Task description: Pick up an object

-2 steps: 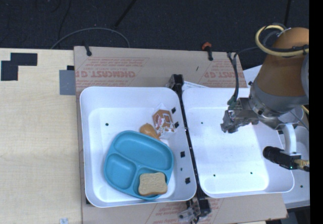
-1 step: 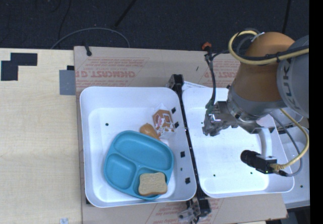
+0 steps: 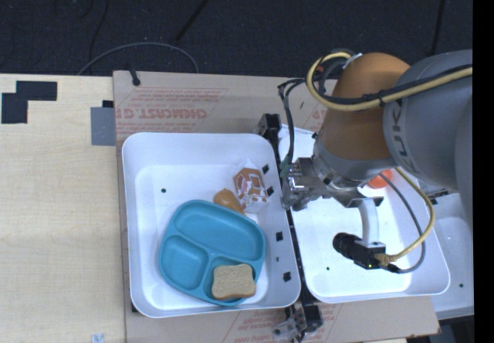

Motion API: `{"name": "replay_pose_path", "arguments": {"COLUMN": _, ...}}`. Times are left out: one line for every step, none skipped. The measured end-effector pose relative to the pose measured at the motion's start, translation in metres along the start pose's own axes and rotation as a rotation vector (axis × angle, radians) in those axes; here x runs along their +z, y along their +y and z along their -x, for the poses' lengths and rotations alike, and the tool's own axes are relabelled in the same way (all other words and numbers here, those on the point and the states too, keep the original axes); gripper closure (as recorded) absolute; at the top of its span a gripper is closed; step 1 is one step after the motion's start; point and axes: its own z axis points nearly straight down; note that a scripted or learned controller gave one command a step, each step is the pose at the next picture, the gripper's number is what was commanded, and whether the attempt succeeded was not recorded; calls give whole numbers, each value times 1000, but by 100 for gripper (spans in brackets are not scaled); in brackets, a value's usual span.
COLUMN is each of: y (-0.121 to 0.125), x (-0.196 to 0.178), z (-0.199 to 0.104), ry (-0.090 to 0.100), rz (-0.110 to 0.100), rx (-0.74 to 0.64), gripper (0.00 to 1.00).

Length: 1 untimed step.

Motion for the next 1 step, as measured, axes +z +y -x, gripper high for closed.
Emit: {"name": "replay_pose_path", "arguments": {"y": -2, "x": 7, "z": -57, "ry": 0, "rz": 0, "rx": -1, "gripper": 100}}
